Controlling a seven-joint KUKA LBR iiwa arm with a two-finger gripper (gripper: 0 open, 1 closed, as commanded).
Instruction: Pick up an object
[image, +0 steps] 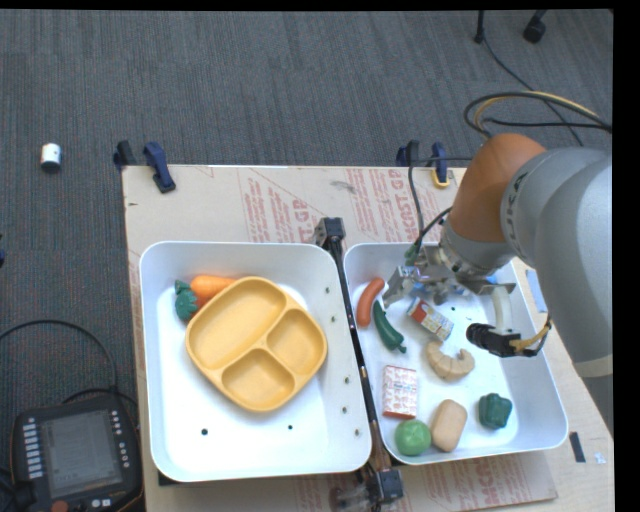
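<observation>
Left bin (160, 400): holding divided tray (256, 342), with carrot (205, 287) lying behind it.
Right bin (545, 415): holding sausage (368, 301) far left, box (400, 390) centre-front, ball (412, 437) lying before box, beside potato (449, 425).
Arm (540, 230): reaching over right bin's rear.

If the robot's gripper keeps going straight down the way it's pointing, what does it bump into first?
Probably the small red-and-white packet, which lies just under the gripper in the right bin. Depth is hard to judge; the green pepper lies close beside.

Glossy yellow plastic tray (256, 343)
</observation>
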